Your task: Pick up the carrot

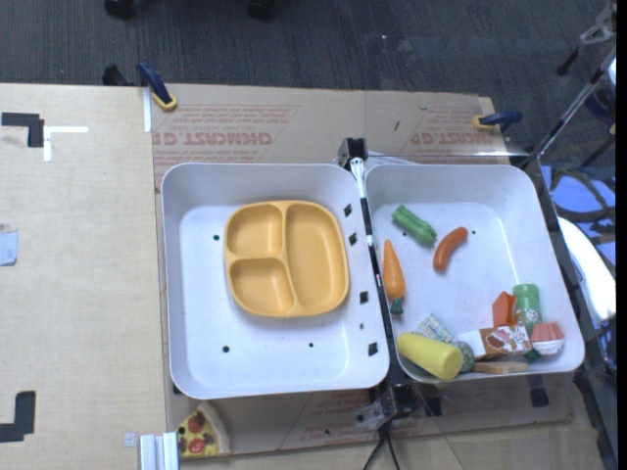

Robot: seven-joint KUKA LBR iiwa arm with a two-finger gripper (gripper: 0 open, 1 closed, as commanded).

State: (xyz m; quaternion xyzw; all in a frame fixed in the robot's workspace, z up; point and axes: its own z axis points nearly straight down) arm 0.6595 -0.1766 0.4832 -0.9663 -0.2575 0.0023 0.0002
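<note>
Jaw state couldn't be told. Left bin (186,341) held a yellow divided plate (287,258). Right bin (490,204) held the clutter. Carrot (393,272) lay flat along that bin's left wall, apart from the sausage (450,248), nothing touching it. Judged: pick not started, and approach, grasp and lift were all left.

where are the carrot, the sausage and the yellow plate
carrot (393,271), camera view, middle of its orange body
sausage (450,248), camera view, middle of its length
yellow plate (340,253), camera view, its right rim
</note>
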